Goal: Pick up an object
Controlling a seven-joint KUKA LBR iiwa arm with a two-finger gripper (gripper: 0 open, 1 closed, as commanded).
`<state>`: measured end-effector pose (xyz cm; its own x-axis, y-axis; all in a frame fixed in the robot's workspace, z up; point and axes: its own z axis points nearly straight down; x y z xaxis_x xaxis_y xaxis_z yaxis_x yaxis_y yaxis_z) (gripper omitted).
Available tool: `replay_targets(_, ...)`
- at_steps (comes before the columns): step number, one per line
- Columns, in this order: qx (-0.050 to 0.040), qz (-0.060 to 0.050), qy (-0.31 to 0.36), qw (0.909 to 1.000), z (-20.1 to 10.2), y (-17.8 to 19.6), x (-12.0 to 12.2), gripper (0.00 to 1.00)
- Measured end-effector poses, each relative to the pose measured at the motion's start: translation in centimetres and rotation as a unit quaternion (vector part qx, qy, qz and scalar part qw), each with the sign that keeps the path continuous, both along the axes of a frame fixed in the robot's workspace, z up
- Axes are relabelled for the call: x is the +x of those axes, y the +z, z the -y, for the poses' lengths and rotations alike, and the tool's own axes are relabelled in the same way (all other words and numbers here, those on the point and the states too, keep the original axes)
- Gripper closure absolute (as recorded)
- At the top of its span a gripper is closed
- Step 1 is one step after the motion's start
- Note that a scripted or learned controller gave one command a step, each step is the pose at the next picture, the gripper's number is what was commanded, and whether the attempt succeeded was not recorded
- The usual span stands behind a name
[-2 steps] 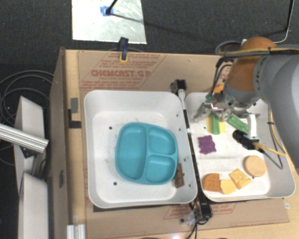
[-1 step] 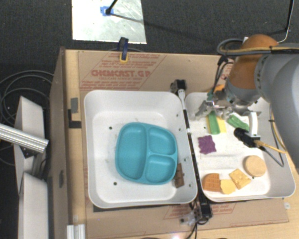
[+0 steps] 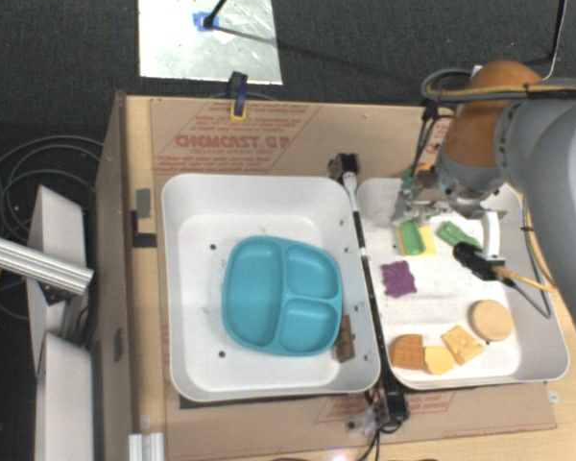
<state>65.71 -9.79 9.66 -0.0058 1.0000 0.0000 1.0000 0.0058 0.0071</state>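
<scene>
Arm (image 3: pixel 518 133) bent down, end effector (image 3: pixel 415 211) over yellow-green block (image 3: pixel 414 238).

Glossy teal plastic plate (image 3: pixel 282 296), smooth white plastic bins (image 3: pixel 187 219), matt brown cardboard (image 3: pixel 240 137) under, crinkled shiny foil sheet (image 3: pixel 211 27).

Blue divided plate (image 3: pixel 281 296) lay in left bin (image 3: pixel 187 209); brown scrap (image 3: pixel 346 338) touched plate's right edge; foil sheet (image 3: pixel 208 25) beyond.
</scene>
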Motion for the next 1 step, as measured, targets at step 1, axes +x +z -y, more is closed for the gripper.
replay_targets(1, 0.0013, 0.001, 0.002, 1.0000, -6.07, 9.44, -2.79, 1.00)
